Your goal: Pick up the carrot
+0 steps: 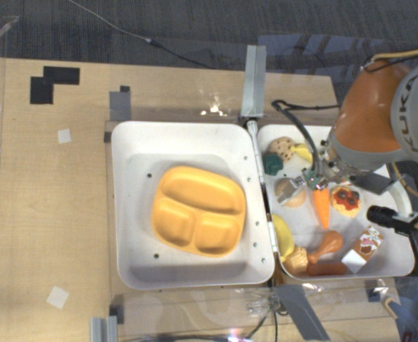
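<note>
Carrot (322, 207) lying in right bin (401, 262), among toy foods, long axis running near-vertical in view, thick end up, tip pointing toward drumstick (326, 246). Pincer (316, 179) hovering just above carrot's thick end, arm (369, 120) reaching in from right. Pincer state: cannot tell, wrist hiding it. Judging next move: short descent, jaws closing across carrot's width. Pizza slice (347, 200) crowding right side, risking bump.

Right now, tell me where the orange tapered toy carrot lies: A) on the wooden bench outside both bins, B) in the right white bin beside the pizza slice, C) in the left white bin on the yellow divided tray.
B: the orange carrot lies in the right white bin, just left of the pizza slice, below the gripper.
</note>
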